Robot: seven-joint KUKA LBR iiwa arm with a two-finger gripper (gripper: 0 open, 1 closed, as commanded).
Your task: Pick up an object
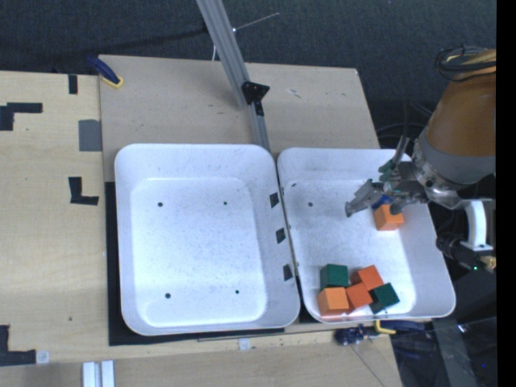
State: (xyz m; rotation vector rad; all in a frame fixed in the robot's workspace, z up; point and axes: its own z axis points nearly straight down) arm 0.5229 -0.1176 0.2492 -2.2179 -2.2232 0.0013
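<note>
Two white bins are set side by side on the bench; the left bin (pixel 137 176) and the right bin (pixel 322 176). Four blocks (pixel 355 289), green and orange, are clustered near its front edge. An orange block (pixel 389 218) is gripped between the closed fingers of the gripper (pixel 385 204), farther right.

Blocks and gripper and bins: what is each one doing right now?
Orange block: lying in the right bin, right beside the gripper.
Gripper: low over the right bin; grip unclear.
Four-block cluster: two green, two orange, bunched at the right bin's near edge.
Right bin: holds all five blocks.
Left bin: flat on the bench.
</note>
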